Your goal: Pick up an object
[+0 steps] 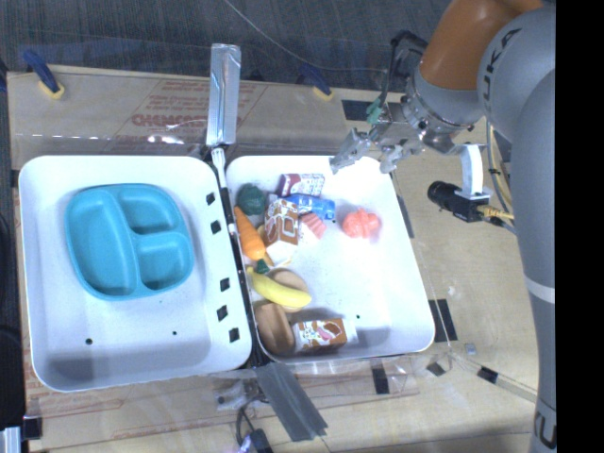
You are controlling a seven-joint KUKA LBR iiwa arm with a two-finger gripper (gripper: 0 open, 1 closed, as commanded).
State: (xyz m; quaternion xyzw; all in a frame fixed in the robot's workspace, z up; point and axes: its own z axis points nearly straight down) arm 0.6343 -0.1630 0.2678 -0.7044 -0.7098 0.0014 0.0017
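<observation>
My gripper [363,157] hangs above the far right edge of the right bin [401,281], its two fingers spread apart with nothing between them. Below and in front of it, inside the bin, lies an orange-pink round toy [360,224]. To the left sit a blue packet [310,205], a brown and white carton [300,184], a brown snack box [281,223], a dark green round thing [250,198], an orange carrot [249,237], a yellow banana [279,291], a bread roll [273,327] and a brown packet [320,332].
The left bin [47,347] holds a blue divided tray [129,238]. A silver upright strip [224,92] stands at the far end of the divider between the bins. The right half of the right bin's floor is bare white.
</observation>
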